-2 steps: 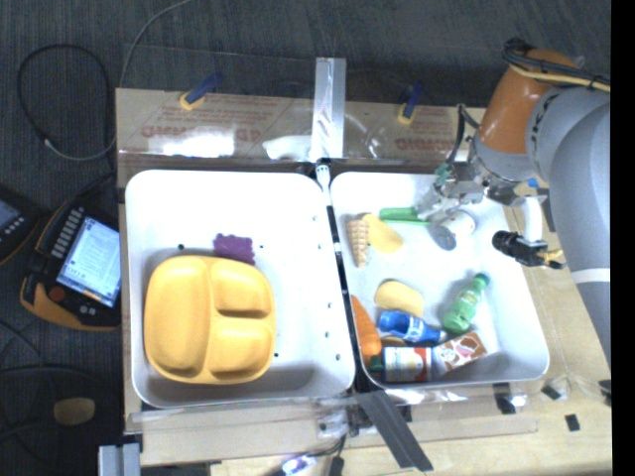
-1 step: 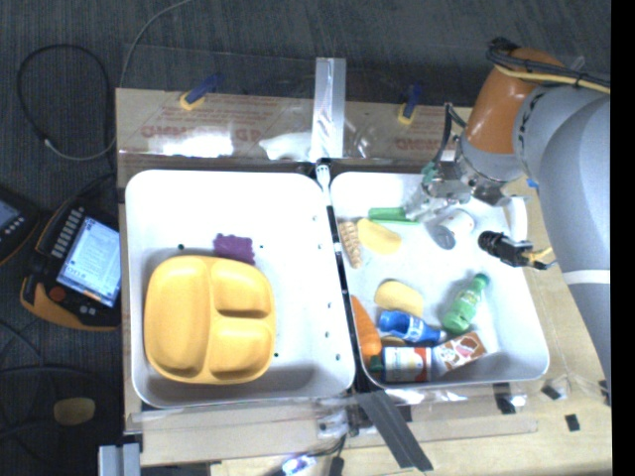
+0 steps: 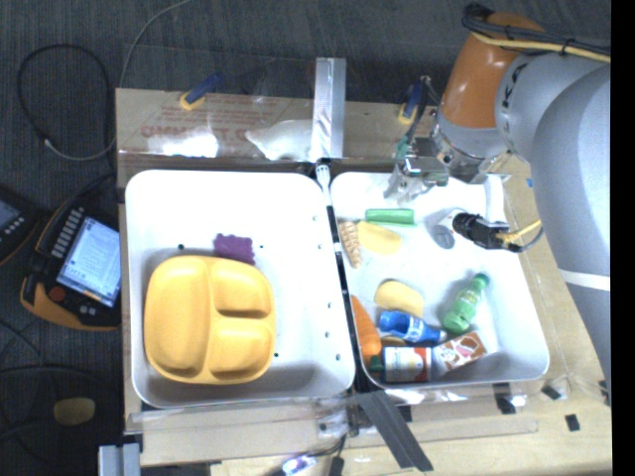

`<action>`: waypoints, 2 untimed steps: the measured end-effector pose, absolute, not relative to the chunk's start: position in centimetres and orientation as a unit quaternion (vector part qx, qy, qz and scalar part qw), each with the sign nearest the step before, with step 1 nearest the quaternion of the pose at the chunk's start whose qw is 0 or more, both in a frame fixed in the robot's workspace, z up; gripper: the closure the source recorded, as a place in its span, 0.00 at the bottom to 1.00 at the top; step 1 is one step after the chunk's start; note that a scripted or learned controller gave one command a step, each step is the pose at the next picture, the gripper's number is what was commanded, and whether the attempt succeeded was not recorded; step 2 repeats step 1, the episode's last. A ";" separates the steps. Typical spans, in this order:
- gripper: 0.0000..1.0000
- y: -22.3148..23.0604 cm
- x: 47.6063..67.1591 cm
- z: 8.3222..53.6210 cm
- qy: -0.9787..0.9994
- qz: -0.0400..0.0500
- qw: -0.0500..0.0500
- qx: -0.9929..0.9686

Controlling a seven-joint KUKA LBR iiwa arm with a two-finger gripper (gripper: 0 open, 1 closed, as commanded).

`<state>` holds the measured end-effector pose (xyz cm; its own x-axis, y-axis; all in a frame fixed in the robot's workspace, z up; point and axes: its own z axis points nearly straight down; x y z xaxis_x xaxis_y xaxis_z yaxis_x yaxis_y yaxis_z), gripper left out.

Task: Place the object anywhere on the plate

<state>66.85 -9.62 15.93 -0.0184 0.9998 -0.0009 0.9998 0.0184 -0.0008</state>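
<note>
Gripper [image 3: 410, 179] over right bin's [image 3: 516, 310] back edge, nr green stick [image 3: 389, 216]; finger state unclear; plate [image 3: 208, 317] in left bin [image 3: 169, 201].

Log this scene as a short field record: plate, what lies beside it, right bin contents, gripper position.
plate: yellow plate, left bin
beside plate: purple object, at its far edge
right bin: green bottle, blue bottle, carrot, green stick
gripper: over right bin's far edge
</note>
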 end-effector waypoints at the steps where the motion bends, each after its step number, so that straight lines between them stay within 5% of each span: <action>1: 1.00 -16.8 66.8 16.2 0.677 -0.001 0.001 0.736; 2: 1.00 -16.8 66.8 16.2 0.677 -0.001 0.001 0.736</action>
